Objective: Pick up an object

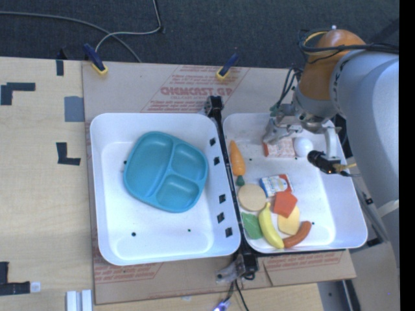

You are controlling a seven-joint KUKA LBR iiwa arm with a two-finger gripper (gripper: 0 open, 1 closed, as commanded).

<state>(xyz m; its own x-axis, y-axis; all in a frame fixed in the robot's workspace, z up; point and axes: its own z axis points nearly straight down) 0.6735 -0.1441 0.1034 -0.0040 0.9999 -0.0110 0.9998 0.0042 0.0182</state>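
My gripper point(277, 135) hangs low over the back of the right bin point(337, 229), just above a small red-and-white packet point(281, 149). A white egg-like object point(302, 146) lies beside it to the right. Further forward in this bin lie an orange carrot point(237, 159), a blue-and-white carton point(275, 184), a round tan bun point(252, 197), a red block point(285, 203), a yellow wedge point(290, 223), a banana point(269, 226), a green piece point(251, 225) and a sausage point(298, 234). No object shows between the fingers.
The left bin point(110, 238) holds a blue divided plate point(166, 171). A row of black clips point(224, 193) runs along the wall between the bins. The grey arm point(369, 109) covers the right bin's far right side. Cables point(130, 31) trail behind the bench.
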